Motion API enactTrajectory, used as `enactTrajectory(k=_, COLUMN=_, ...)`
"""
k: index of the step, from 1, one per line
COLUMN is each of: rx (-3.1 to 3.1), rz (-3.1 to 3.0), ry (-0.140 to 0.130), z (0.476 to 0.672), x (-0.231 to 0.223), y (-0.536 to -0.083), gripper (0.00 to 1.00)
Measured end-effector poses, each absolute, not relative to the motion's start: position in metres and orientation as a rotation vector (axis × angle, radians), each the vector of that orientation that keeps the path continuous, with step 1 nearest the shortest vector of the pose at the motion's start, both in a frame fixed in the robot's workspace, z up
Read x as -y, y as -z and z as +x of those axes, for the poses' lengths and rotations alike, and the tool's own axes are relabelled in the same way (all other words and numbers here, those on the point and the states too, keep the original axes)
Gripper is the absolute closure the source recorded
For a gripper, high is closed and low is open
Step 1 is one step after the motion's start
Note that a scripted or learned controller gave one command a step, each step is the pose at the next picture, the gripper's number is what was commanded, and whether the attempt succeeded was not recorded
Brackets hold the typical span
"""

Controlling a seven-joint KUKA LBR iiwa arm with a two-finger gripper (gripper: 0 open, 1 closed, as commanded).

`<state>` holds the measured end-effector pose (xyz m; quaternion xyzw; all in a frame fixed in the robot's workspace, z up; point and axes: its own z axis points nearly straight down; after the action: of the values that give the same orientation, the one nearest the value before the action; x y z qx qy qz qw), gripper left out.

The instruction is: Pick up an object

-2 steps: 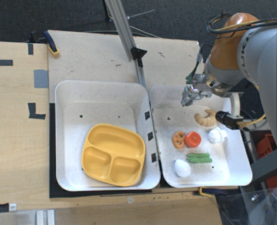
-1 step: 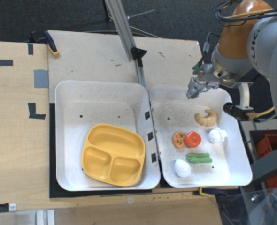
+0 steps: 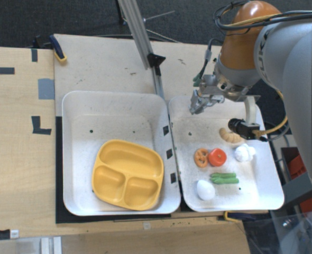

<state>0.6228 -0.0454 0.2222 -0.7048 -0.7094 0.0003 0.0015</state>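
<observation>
My gripper (image 3: pixel 198 106) hangs over the far left corner of the right bin (image 3: pixel 262 194), with nothing seen between its fingers. The bin's objects lie nearer and to the right: a tan bread roll (image 3: pixel 230 136), an orange pretzel (image 3: pixel 201 157), a red tomato (image 3: pixel 217 157), a white garlic-like piece (image 3: pixel 244 153), a green bean pod (image 3: pixel 224 178) and a white egg (image 3: pixel 204 190). All of them rest on the bin floor, apart from the gripper.
The left bin (image 3: pixel 76 115) holds a yellow divided tray (image 3: pixel 128 173). A slanted metal pole (image 3: pixel 137 30) runs from the top down to the ridge between the bins. A black cable fitting (image 3: pixel 243 126) hangs by the bread roll.
</observation>
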Motion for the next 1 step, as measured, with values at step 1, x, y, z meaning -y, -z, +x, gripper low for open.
enactTrajectory(k=1, rx=2.228, rz=-2.211, ry=0.000, z=0.6140, x=-0.0099, y=-0.2271, gripper=1.00)
